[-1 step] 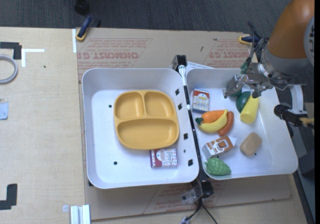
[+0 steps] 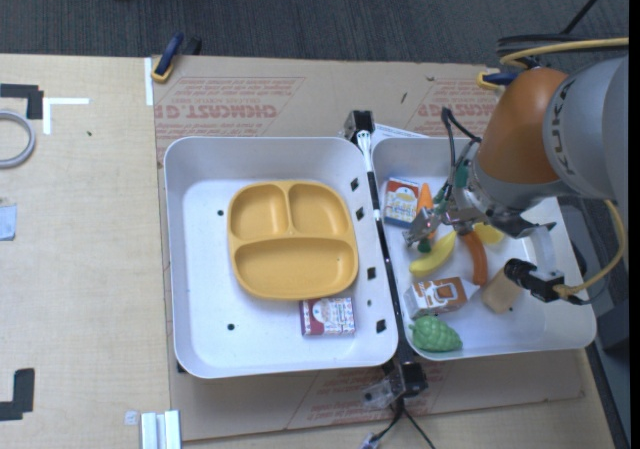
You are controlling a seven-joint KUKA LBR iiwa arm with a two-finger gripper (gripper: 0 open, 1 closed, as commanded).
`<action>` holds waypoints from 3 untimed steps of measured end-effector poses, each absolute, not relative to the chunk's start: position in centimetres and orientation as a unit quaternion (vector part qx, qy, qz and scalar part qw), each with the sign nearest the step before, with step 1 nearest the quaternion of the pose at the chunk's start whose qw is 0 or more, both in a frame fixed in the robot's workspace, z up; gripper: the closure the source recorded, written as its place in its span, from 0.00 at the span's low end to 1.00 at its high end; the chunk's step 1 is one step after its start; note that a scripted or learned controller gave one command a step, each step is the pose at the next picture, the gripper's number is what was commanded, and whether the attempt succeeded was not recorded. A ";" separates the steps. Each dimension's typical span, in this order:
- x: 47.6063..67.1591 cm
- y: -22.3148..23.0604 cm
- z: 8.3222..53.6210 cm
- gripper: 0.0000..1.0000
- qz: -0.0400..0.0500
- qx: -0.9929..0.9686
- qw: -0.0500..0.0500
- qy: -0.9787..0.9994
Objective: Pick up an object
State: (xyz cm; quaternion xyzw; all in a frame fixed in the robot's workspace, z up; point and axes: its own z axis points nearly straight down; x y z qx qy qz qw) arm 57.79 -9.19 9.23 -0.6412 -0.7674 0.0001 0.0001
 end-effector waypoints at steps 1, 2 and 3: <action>57.9 -9.3 10.2 1.00 0.000 -0.643 0.000 -0.766; 57.9 -9.3 10.2 0.00 0.000 -0.642 -0.001 -0.766; 51.6 -13.2 9.2 0.00 0.000 -0.666 0.000 -0.746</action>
